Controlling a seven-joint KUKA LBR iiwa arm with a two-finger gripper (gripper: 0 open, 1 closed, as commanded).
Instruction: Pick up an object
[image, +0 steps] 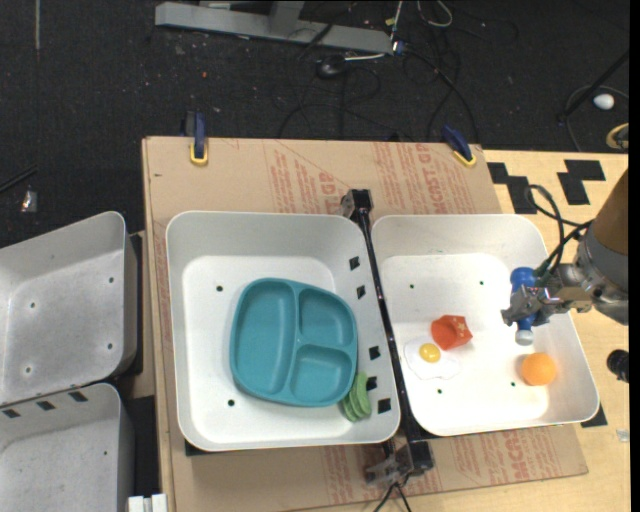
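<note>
Camera view: brown cardboard-topped desk (300, 175) carries two shallow white plastic bins side by side, pinned at the far edge by two blue-and-yellow clamps (198, 140).

Left white bin (190, 300) holds a teal plastic divided plate (293, 341) with three compartments, lying flat in the middle. A small green ridged object (356, 398) sits at the plate's near-right edge, touching or just beside it, close to the bin's right wall.

Right white bin (480, 235) holds the loose items. A red blocky toy (452, 331) lies about mid-bin. Just left and nearer the camera, a flat white fried-egg toy with yellow yolk (431, 355) lies on the floor, near the red toy; contact between them unclear. An orange round ball-like fruit toy (538, 369) sits near the bin's right near corner, apart from the others.

Grey arm (610, 250) enters from the right, dark cables trailing along it. Gripper (522, 318) hangs over the right part of the right bin, with a blue part at its upper end. It is to the right of the red toy and just above the orange toy in the picture, near both, touching neither as far as visible. Jaws: cannot tell how they stand, too small and cluttered. Nothing visibly between them.

Spare white trays (60, 300) lie off the desk at left, on dark floor (80, 100).
</note>
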